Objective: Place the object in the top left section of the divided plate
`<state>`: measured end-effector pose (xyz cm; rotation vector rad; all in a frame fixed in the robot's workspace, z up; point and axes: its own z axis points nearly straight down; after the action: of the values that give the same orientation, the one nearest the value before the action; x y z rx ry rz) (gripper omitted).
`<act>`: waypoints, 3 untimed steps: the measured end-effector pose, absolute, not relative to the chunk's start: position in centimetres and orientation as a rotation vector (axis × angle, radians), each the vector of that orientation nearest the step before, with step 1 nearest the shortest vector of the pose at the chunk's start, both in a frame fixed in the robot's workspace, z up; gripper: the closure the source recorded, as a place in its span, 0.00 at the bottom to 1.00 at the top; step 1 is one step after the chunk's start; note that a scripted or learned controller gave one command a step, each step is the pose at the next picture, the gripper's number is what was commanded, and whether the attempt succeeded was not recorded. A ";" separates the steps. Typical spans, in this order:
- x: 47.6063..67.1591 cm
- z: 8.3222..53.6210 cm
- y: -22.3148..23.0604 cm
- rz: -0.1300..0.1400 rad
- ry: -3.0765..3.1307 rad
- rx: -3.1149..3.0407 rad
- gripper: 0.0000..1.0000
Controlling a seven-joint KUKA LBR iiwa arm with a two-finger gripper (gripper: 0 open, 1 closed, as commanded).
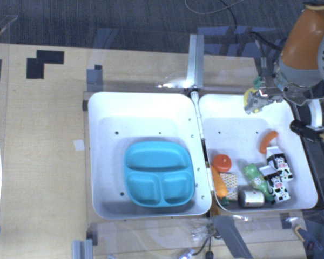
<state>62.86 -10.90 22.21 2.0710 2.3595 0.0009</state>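
Nearest the camera, a small metal can (pixel 252 198) lies on its side at the near edge of the right bin (pixel 308 198), among a carrot (pixel 220 184), green pieces (pixel 257 177) and cow-print cartons (pixel 278 174); the left bin (pixel 105 144) holds the blue divided plate (pixel 159 172), its one wide section on the far side and two small sections nearer; the gripper (pixel 252 99) hangs over the right bin's far edge, clamped on a small yellow-green object (pixel 252 96), seemingly lifted for carrying left; its shape is too small to tell its long axis.
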 end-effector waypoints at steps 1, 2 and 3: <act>58.6 18.4 -3.4 0.001 2.410 2.017 1.00; 50.4 18.4 -2.3 0.001 2.492 1.913 1.00; 48.7 18.4 4.2 0.001 2.819 1.389 1.00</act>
<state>48.68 4.20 18.35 1.3890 2.8186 0.0010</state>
